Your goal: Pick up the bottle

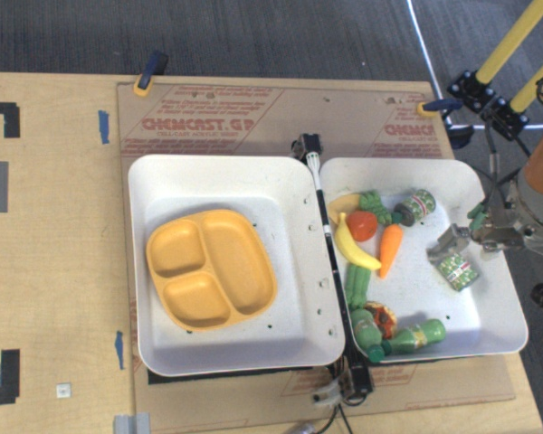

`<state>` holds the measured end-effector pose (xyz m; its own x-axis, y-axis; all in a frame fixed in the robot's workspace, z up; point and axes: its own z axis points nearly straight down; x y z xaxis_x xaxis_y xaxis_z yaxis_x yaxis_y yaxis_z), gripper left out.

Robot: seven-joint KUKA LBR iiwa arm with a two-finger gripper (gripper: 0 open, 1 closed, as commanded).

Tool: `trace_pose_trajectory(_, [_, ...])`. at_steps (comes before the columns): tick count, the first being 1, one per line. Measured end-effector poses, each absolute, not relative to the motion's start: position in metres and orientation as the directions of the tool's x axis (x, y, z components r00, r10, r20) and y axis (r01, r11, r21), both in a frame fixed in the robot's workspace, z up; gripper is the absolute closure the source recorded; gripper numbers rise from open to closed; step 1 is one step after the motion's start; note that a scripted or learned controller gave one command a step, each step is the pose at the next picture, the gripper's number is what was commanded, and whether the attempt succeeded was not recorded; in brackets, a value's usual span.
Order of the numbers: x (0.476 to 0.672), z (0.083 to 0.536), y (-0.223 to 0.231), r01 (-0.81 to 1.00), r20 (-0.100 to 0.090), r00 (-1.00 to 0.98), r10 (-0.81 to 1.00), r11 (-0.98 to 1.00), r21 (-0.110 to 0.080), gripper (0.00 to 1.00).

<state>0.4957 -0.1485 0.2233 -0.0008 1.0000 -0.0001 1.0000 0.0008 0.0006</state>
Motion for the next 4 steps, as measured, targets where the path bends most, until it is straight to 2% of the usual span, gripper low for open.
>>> trace_pose_trajectory(1, [0.497,0.233,-0.148,1.000,0.000,-0.002,1.000,0.002,0.003,1.00])
trace_pose_trajectory(2, [0.499,0.094,-0.203,0.977,0.016,-0.214,0.977,0.214,0.001,1.00])
trace_pose_trajectory(3, [0.500,0.094,-0.198,0.976,0.025,-0.220,0.975,0.220,0.001,0.00])
trace_pose_trajectory(4, [0.480,0.200,-0.168,0.980,-0.001,-0.201,0.980,0.201,0.002,0.00])
